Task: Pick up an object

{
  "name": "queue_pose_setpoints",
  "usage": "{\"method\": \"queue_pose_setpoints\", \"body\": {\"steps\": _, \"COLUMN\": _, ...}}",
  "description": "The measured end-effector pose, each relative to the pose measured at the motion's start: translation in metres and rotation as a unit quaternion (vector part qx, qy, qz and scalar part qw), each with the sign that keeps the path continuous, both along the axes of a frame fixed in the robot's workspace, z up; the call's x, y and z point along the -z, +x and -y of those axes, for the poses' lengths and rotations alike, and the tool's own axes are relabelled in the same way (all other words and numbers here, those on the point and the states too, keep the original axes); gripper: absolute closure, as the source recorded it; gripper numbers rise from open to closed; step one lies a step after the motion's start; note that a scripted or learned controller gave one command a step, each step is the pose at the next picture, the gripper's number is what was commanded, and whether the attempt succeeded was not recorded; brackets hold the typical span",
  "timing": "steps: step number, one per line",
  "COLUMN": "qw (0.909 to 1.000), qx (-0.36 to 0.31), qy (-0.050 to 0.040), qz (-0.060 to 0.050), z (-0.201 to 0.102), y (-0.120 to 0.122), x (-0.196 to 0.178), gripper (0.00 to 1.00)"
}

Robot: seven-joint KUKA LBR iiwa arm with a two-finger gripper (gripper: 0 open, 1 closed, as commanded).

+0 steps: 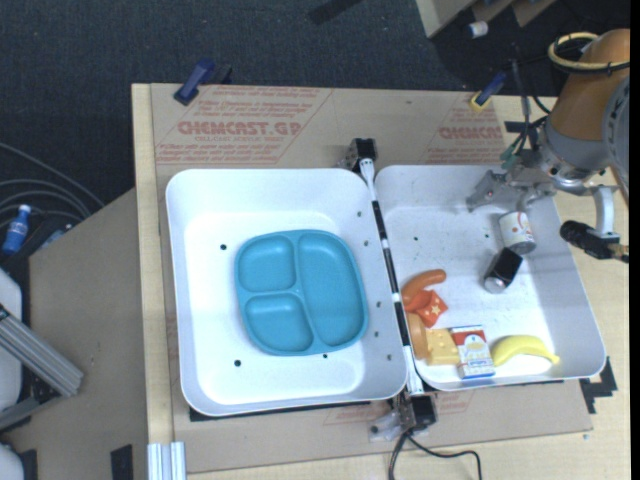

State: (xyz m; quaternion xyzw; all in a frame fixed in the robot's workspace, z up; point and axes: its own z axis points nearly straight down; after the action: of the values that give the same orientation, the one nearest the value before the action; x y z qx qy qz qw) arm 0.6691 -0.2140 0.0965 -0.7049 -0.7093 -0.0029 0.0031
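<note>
The right bin [570,298] holds several objects. A small white can [516,230] lies near its back, with a black cylinder [502,268] just in front of it. An orange sausage-shaped piece [424,280] and a red piece [428,309] lie by the left wall. A yellow block [436,345], a small box [474,354] and a banana [524,349] sit along the front. My gripper [510,196] hovers at the back of this bin, just behind the white can, open with nothing between its fingers.
The left bin [200,268] carries a blue divided plate [299,291]. A ridge [385,268] where the two bin walls meet separates them. The grey arm [585,118] enters from the upper right. Blue clamps [193,83] sit at the bench's back edge.
</note>
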Motion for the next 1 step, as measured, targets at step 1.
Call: {"method": "queue_pose_setpoints", "body": {"steps": 1, "qw": 1.0, "qx": 0.001, "qy": 0.0045, "qz": -0.003, "z": 0.001, "y": 0.0002, "x": 0.0081, "gripper": 0.0}}
